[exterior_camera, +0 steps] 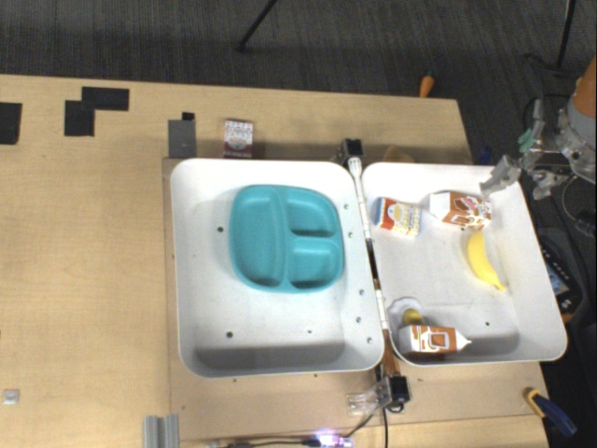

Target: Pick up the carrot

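Note:
My gripper [506, 173] hangs over the far right corner of the right bin [532, 292], just right of a brown and white carton [459, 210]. Nothing is visibly held in it. A yellow banana [485, 259] lies below that carton. At the bin's near left corner a small yellow-orange piece [410, 317] pokes out behind an orange carton [435, 341]; I cannot tell what it is. A small orange object [426, 86] sits at the bench's far edge, outside the bins.
A white, blue and orange carton [399, 217] lies at the right bin's far left. The left bin [201, 278] holds a teal divided tray [285, 237]. A small patterned cube [238, 135] and a grey block [182, 138] stand behind the left bin.

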Robot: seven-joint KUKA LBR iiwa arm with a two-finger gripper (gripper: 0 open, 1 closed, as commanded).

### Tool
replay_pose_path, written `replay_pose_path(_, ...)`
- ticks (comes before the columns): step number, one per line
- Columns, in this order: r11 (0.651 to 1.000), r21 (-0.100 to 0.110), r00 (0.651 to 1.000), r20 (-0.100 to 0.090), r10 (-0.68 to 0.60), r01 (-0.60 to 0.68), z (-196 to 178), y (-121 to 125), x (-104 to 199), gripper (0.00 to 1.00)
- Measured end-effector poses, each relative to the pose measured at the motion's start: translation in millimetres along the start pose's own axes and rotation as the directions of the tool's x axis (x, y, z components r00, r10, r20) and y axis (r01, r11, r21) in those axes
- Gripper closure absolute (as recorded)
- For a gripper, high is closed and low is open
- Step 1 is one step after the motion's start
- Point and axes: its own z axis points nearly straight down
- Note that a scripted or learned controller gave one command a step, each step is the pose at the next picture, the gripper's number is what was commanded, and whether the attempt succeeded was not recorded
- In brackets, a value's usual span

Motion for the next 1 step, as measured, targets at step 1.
replay_pose_path(1, 1.0, -0.008, 1.0, 0.003, -0.008, 0.008, -12.9, 2.7, 1.0, 1.0)
